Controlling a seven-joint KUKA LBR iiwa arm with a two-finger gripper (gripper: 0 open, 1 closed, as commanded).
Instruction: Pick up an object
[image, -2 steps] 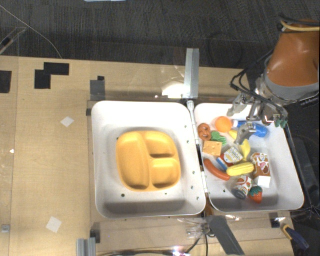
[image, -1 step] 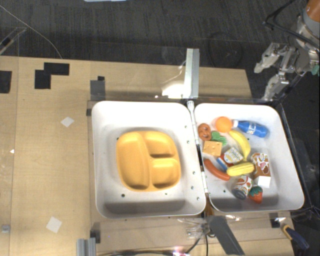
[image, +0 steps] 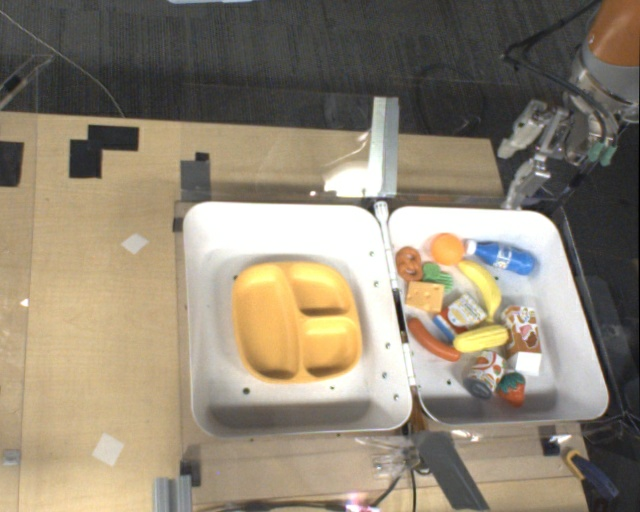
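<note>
Gripper (image: 532, 160) up at top right, above the far rim of the right bin (image: 575, 300), clear of the toys; fingers spread apart, nothing between them. Below, piled in that bin: orange ball (image: 447, 247), blue bottle (image: 504, 258), banana (image: 483, 285), red sausage (image: 432, 339). In the left bin (image: 205, 300), a yellow divided tray (image: 296, 319).

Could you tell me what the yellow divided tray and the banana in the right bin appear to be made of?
The yellow divided tray looks like moulded plastic, matte, with soft rounded compartments. The banana is probably a plastic toy: uniform colour with a slight sheen.
</note>
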